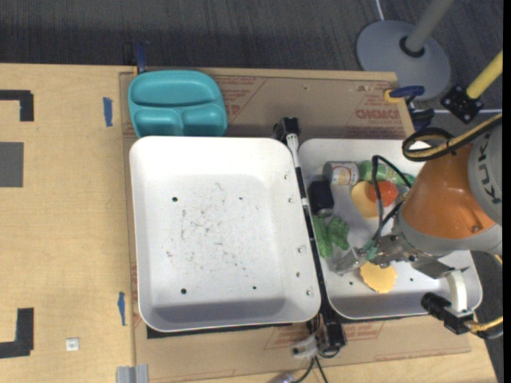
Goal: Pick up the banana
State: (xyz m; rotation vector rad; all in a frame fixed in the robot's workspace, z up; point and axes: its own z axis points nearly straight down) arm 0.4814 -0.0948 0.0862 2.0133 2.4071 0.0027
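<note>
I've got the arm down low in the right bin (447, 306), gripper (377, 254) hovering among the clutter, so I'd call this the approach/grasp step, w/ nothing lifted yet. Banana (378, 278) looks to be the yellow piece just below the gripper, near the bin's front, though I'm not sure. Can't tell the gripper's state from here; next move needs centring over the banana before closing.

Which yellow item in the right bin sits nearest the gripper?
The flat yellow piece at the bin's front, just below the gripper. The other yellow item lies further back, beside the red one.
</note>
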